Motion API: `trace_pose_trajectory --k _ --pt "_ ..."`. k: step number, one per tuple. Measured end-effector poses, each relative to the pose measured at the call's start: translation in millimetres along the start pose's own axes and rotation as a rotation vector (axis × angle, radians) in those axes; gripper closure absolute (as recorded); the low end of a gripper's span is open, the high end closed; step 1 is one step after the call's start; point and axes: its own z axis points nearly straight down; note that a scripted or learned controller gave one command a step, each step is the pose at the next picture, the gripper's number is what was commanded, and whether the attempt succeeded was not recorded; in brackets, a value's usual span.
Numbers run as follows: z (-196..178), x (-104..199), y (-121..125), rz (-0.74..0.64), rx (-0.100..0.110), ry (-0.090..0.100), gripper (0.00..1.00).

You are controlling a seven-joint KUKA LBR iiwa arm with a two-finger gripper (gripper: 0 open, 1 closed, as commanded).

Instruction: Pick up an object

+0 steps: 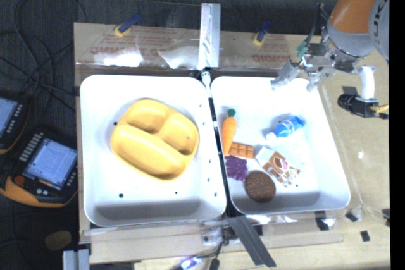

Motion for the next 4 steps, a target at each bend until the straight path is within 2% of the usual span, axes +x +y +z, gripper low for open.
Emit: trace_pose_trajectory --k 1,2,3,4 --pt "144 33 -58 -0.030 0.000 0.000 0.00" --pt "80 -42 -5 -0.120 -0.002 -0.003 0.00" --pt "148 -35 22 0.138 0.000 -0.002 0.00" --pt "150 -46 -19 -0.002 -0.012 -0.001 0.00"
